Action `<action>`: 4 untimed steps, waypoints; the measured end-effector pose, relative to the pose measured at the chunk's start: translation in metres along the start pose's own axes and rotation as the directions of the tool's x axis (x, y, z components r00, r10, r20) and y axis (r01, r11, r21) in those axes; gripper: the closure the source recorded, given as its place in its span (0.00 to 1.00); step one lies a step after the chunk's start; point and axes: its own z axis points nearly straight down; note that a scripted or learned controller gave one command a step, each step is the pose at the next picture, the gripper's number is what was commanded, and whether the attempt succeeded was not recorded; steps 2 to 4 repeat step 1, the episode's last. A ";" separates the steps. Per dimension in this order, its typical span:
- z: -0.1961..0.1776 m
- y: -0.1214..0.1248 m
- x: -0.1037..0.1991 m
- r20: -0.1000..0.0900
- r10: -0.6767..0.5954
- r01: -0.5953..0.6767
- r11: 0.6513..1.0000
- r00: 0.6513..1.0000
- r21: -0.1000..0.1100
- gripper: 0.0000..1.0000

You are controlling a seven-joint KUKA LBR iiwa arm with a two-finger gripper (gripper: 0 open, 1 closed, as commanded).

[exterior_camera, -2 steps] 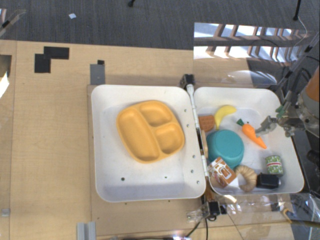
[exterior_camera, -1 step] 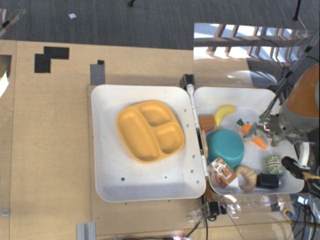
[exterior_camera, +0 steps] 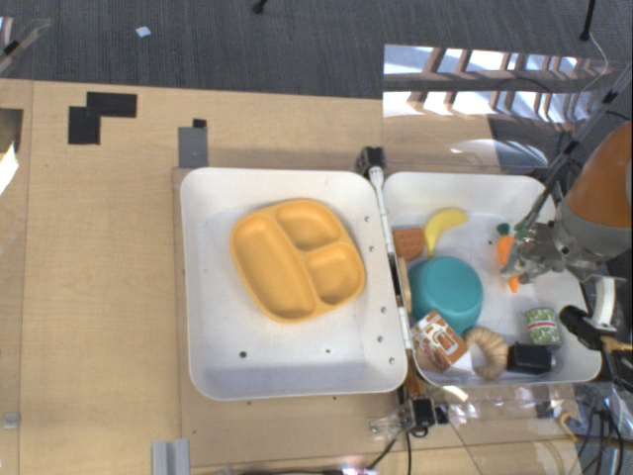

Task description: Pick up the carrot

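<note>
Camera view, from above. Surface: pale wood-grain bench (exterior_camera: 89,295) with black patches near its far left; dark ribbed carpet (exterior_camera: 198,28) beyond it.

Left bin (exterior_camera: 213,364): shallow, white, smooth, rounded corners. Holds one yellow plate (exterior_camera: 297,258), moulded plastic, three compartments.

Right bin (exterior_camera: 569,364): same make, crowded. Contents:
- banana (exterior_camera: 444,226), yellow, curved, at the far side
- bowl (exterior_camera: 447,290), teal, round, upturned, mid-bin
- brown block (exterior_camera: 407,242), between banana and bowl, by the left wall
- printed packet (exterior_camera: 440,342), red and white, near edge
- tan ring (exterior_camera: 489,349), bagel-like, beside the packet
- black block (exterior_camera: 530,358), just right of the ring
- small green-patterned can (exterior_camera: 541,325)
- carrot (exterior_camera: 505,248), orange with green top, small, right of the bowl, lying on the bin floor

My gripper (exterior_camera: 526,255) sits just beside the carrot, to its right. I cannot tell how my jaws stand, nor whether they touch it.
</note>
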 end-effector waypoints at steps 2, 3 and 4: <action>-0.049 -0.014 0.057 0.003 0.225 -0.225 0.974 0.974 0.005 1.00; -0.049 -0.014 0.057 0.003 0.225 -0.225 0.974 0.974 0.005 1.00; -0.049 -0.014 0.057 0.003 0.225 -0.225 0.974 0.974 0.005 1.00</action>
